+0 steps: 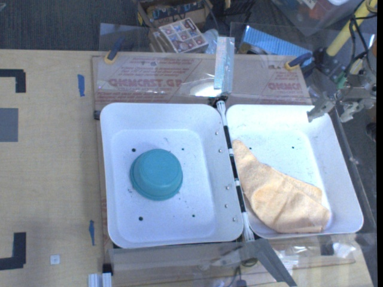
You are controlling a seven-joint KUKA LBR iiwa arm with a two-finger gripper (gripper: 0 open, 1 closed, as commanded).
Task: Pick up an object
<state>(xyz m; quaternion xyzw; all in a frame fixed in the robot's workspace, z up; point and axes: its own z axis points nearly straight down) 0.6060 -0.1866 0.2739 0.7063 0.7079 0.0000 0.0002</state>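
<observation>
A teal bowl (157, 173) lies upside down in the left white bin (119, 121), slightly left of that bin's middle. A crumpled yellow-orange cloth (280, 196) is spread across the near half of the right white bin (335, 154), reaching from the divider toward the near right corner. My gripper (320, 107) hangs at the far right corner of the right bin, above its rim, well away from the cloth and the bowl. Nothing shows between its tips.
A clear plastic wall (203, 79) with a taped upright strip stands behind both bins. Boxes and cables (179, 23) crowd the floor beyond it. A tan bench top (48, 178) with black markers lies to the left.
</observation>
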